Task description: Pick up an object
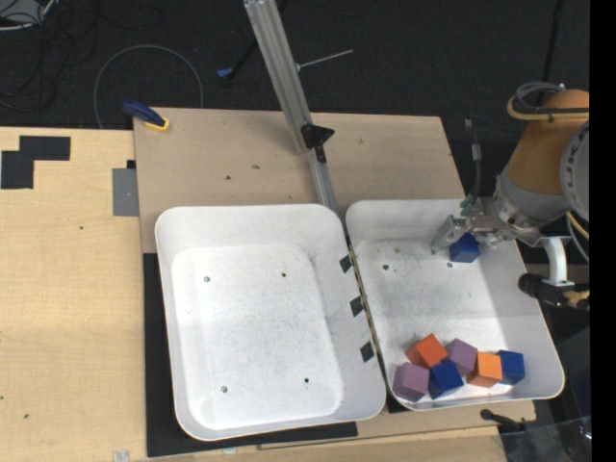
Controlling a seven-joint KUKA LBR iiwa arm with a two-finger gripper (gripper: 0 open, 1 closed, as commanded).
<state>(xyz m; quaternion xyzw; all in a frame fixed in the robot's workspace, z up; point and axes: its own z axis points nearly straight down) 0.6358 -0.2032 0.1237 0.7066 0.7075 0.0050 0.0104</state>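
the arm [544, 162] is reaching in from the right over the right bin [385, 221]. the gripper [466, 239] is sitting above the bin's upper part, and a blue cube [466, 250] is showing at its tip. the fingers [448, 234] are appearing to close narrowly on the cube, though the grip line is small and partly shadowed, so the hold is judged likely, not certain. whether the cube is lifting off the floor or resting on it cannot be told.

a cluster is lying well apart at the bin's lower edge: an orange cube [428, 349], two purple cubes [412, 380], a second blue cube [446, 378], and an orange block [490, 365] touching a blue block [512, 365]. the left bin [192, 221] is lying just beside.

to do this step well, the arm should be rising straight and slowly, keeping the cube centred between the fingers and clear of the bin wall.

no brand, label or legible writing is showing anywhere.
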